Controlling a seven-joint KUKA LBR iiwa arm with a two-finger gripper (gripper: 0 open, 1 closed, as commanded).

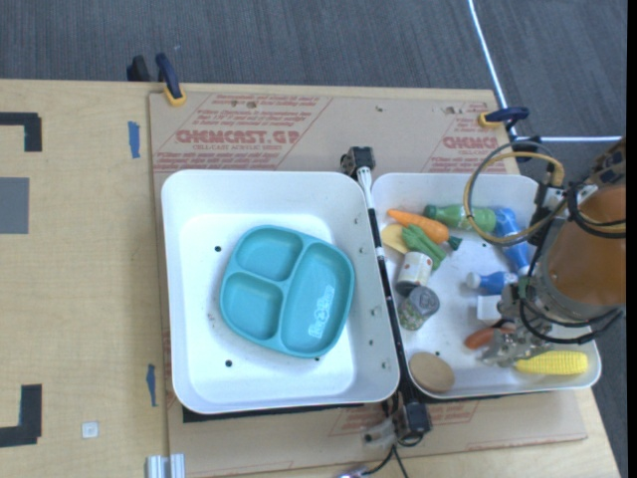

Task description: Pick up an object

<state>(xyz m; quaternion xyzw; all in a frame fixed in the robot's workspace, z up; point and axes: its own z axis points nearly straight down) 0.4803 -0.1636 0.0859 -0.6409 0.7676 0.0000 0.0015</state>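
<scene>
- Camera view: grey-and-orange arm's gripper hangs low in the right white bin, beside a yellow plastic corn cob.
- Finger state: cannot tell.
- Left white bin holds a teal three-compartment plate.

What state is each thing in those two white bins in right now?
Blue three-compartment plastic plate: flat in the left bin, nothing on it.
Yellow toy corn cob: lying on its side.
Orange toy carrot: lying down.
Round tan disc: flat.
Gripper: low in the right bin.
</scene>
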